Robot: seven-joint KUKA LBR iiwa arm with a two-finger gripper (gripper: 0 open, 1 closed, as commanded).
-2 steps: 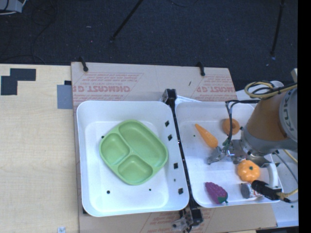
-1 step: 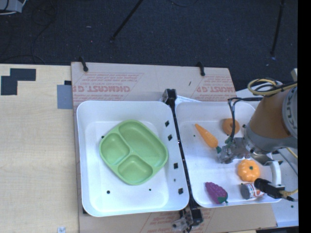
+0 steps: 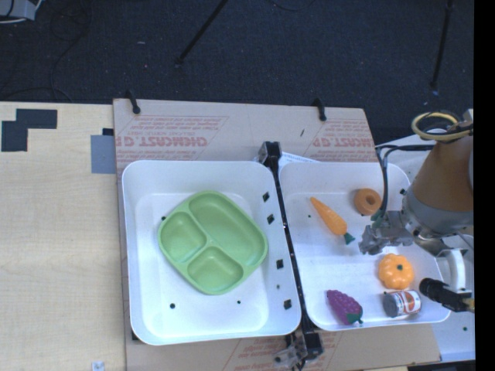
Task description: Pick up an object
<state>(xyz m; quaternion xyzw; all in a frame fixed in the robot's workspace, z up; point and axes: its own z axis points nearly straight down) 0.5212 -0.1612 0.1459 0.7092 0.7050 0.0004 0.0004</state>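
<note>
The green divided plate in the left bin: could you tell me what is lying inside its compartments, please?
Nothing lies in the green divided plate: all three compartments show bare green. It rests flat in the left bin, so the bin floor beneath it is covered and cannot be seen.

The bench [image 3: 54, 238] bears what looks like cardboard [image 3: 232, 134] under two white bins [image 3: 135, 207].

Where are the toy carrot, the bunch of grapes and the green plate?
toy carrot [image 3: 329, 216], camera view, middle of its orange body
bunch of grapes [image 3: 343, 305], camera view, centre of the purple cluster
green plate [image 3: 176, 238], camera view, floor of its left compartment
</note>
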